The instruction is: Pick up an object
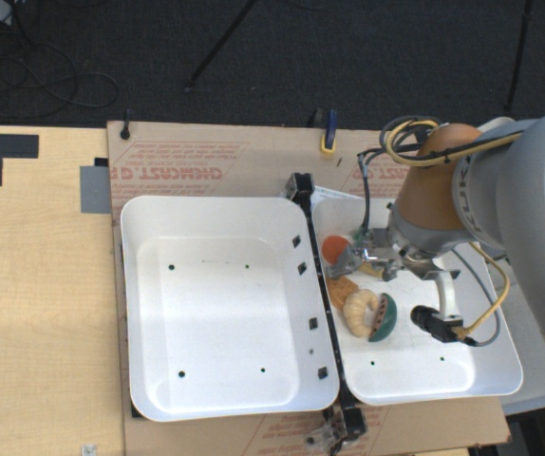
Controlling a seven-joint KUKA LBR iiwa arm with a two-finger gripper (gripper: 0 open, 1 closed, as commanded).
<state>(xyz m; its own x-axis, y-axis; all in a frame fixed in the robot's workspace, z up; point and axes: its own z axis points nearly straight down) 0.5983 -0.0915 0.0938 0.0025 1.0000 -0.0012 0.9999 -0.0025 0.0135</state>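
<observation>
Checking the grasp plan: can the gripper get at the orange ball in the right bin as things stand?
Probably yes. The gripper sits in the right bin just beside the orange ball, with nothing lying on top of it. The divider close behind may cramp the approach.

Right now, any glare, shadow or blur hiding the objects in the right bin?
Camera view: even lighting, no strong glare on the bins. The left bin reads flat white. In the right bin, the arm covers part and casts a soft shadow. The objects are small and slightly soft, edges merging. The end effector looks blurred.
</observation>
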